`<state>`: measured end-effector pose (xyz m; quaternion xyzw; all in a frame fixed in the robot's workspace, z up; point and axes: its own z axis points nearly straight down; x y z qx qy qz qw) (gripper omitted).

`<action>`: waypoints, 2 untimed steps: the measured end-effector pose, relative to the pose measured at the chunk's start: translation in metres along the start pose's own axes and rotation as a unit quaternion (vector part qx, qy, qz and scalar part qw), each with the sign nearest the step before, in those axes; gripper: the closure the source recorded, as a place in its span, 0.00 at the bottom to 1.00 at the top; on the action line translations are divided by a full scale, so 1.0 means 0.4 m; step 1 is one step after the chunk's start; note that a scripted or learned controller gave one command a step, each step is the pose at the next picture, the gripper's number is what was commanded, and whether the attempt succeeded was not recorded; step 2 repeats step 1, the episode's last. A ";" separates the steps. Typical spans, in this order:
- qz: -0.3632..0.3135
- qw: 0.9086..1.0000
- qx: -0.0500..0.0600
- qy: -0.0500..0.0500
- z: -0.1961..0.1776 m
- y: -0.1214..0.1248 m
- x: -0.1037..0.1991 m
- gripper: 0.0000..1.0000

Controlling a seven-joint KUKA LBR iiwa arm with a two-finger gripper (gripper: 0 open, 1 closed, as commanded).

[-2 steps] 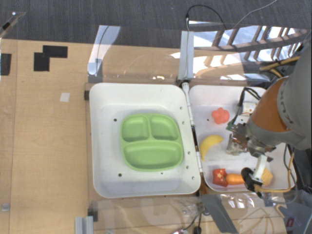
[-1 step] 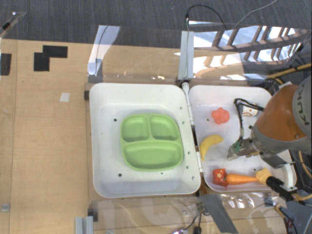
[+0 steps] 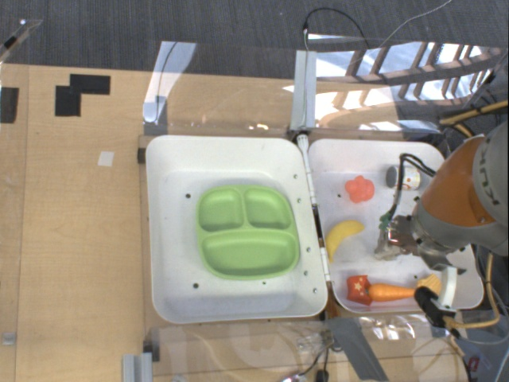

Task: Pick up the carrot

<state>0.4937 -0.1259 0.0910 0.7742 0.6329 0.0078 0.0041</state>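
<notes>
The orange carrot point(image 3: 392, 293) lies flat near the front edge of the right bin point(image 3: 334, 161), its thick end next to a red pepper-like piece point(image 3: 359, 289). My gripper point(image 3: 387, 247) hangs over the middle right of that bin, a little behind the carrot and apart from it. The arm's orange band and grey wrist cover the bin's right side. I see nothing held at the gripper's tip.
A yellow banana point(image 3: 342, 235) lies left of the gripper and a red strawberry-like piece point(image 3: 359, 189) sits toward the back. The left bin point(image 3: 171, 237) holds a green three-compartment plate point(image 3: 246, 231). Cables run along the right side and the front edge.
</notes>
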 end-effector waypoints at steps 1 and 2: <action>-0.223 0.975 0.000 -0.002 0.000 0.017 -0.083 1.00; -0.223 0.975 0.000 -0.002 0.000 0.017 -0.083 1.00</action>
